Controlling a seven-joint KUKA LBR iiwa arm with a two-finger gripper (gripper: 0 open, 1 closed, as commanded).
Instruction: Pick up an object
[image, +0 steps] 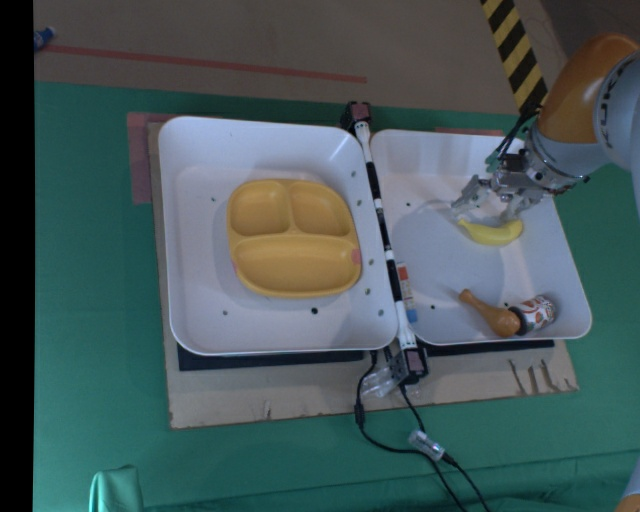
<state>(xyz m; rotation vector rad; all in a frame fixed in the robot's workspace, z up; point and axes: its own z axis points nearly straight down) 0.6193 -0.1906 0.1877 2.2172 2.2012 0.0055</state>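
Above the banana (491, 232), pincer (492, 203) spread wide, empty.

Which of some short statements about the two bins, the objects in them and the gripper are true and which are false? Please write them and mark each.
1. The yellow divided plate lies in the left bin. True.
2. The banana lies in the left bin. False: it is in the right bin.
3. The gripper hangs above the banana. True.
4. The bottle stands upright. False: it lies on its side.
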